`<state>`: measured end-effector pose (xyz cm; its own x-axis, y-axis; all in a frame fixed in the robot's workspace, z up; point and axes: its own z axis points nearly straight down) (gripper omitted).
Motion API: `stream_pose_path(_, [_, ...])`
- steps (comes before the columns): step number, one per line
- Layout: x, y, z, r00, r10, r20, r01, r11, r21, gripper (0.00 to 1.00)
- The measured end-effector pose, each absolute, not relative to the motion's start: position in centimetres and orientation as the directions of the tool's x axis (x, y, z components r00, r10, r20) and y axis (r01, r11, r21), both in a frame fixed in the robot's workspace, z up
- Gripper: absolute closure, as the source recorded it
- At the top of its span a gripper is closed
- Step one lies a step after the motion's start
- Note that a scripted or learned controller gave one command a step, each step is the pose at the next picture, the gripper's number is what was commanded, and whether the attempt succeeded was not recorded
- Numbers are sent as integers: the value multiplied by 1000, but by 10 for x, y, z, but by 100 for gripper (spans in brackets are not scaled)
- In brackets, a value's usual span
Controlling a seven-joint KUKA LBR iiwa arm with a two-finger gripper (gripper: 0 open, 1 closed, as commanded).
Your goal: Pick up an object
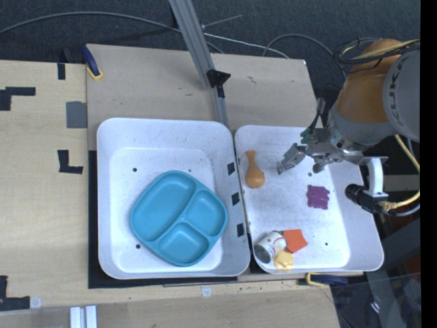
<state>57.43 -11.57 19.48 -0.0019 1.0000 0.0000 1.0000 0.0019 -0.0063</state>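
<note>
The hand (295, 157), fingers spread and holding nothing, hovers beside the orange pear-shaped toy (253, 171), probably light, stiff and slippery, best pinched across its rounded belly.

camera: fixed overhead — slanted down | covers both bins (235, 142)

Wooden bench (41, 183), dark carpet (102, 5)
</note>
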Motion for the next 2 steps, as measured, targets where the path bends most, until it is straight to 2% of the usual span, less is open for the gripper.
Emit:
stream_pose_path(1, [576, -112, 150, -2, 1000, 0, 1000, 2, -7, 0])
stream_pose_path(2, [569, -105, 102, -2, 1000, 0, 1000, 2, -7, 0])
